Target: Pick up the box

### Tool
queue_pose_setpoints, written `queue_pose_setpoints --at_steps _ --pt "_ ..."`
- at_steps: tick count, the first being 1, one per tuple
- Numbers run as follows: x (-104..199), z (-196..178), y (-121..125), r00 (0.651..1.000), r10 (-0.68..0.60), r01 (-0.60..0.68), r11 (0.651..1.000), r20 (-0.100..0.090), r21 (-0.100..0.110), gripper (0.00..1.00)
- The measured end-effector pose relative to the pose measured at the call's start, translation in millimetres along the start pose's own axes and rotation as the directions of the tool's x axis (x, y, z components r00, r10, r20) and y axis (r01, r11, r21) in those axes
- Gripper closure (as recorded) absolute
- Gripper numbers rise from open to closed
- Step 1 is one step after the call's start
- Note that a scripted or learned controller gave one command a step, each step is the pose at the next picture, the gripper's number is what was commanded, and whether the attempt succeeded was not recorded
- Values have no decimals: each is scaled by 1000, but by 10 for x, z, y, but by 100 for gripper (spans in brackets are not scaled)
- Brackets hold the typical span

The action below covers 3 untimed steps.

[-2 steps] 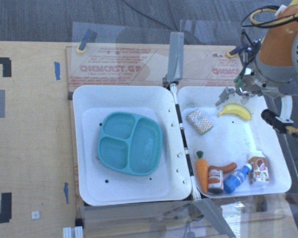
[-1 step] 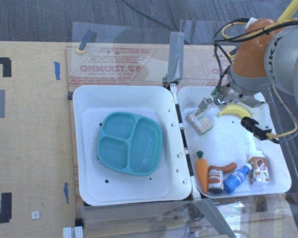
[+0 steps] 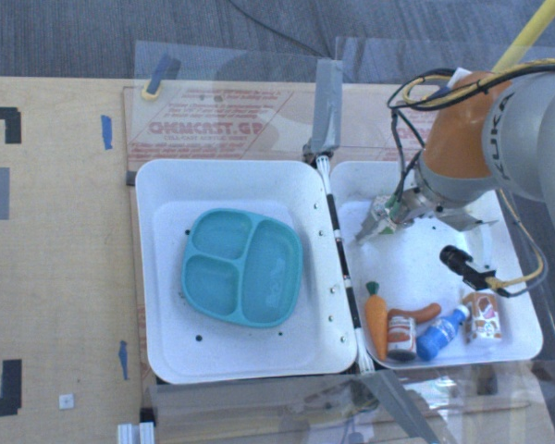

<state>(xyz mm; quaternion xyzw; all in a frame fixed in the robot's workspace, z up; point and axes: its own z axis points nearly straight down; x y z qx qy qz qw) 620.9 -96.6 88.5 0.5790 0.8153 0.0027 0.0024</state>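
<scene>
- A pale wooden desk [image 3: 55, 276] stood on a grey carpeted floor [image 3: 74, 7], and a dark cable [image 3: 259, 17] trailed over the carpet on the far side.
- Black tape marks [image 3: 5, 123] and short strips of blue tape [image 3: 106, 132] were stuck to the desk's left part. A clear sheet [image 3: 208, 123] with red lettering lay behind the bins.
- Two shallow white bins sat side by side, meeting along their inner rims: the left bin [image 3: 157, 192] and the right bin [image 3: 370, 176].
- A teal plate [image 3: 243, 268] with three compartments lay flat near the middle of the left bin.
- The grey arm [image 3: 536, 137] reached in from the right over the far side of the right bin, with its orange band [image 3: 458, 141] above the wrist.
- The tool [image 3: 375, 229] was over the far-left part of the right bin, above bare white bin floor and angled toward the rim shared with the left bin. I could not tell whether it was open or closed.
- The box [image 3: 482, 317], a small carton printed in red, white and brown, was in the near-right corner of the right bin, well apart from the tool.
- Other things lay along that bin's near side. A carrot [image 3: 376, 326] was by the left wall, with a red-brown can [image 3: 400, 336] just beside it.
- A sausage [image 3: 425, 312] lay just behind the can. A blue bottle [image 3: 441, 333] lay between the can and the box, its white cap toward the box.
</scene>
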Motion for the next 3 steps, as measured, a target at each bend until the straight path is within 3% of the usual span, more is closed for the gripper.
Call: queue_pose_setpoints --at_steps 1,2,3 --pt "-20 -112 4 1000 4 -4 1000 1 -4 100" --pt "-493 -1740 316 995 102 -102 995 3 4 100" --pt "362 -1801 630 990 141 -141 990 0 7 100"
